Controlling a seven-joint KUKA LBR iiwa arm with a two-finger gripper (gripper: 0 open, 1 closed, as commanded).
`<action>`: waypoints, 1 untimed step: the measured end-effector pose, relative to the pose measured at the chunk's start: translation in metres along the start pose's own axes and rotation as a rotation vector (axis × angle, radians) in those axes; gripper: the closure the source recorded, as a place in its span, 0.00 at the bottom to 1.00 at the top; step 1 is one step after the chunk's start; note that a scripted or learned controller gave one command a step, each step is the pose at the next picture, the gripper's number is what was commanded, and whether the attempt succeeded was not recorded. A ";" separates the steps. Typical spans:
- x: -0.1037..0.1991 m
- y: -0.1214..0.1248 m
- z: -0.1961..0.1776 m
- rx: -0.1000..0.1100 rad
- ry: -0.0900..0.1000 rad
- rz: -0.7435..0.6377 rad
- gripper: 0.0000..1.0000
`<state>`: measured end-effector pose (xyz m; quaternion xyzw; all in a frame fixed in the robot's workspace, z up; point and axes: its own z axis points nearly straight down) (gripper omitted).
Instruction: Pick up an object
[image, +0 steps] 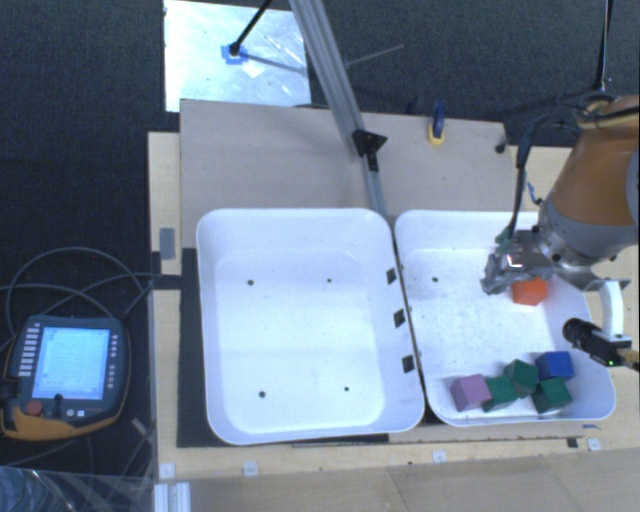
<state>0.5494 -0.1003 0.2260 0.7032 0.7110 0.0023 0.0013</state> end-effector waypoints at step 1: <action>0.052 0.008 0.009 0.004 0.001 0.001 1.00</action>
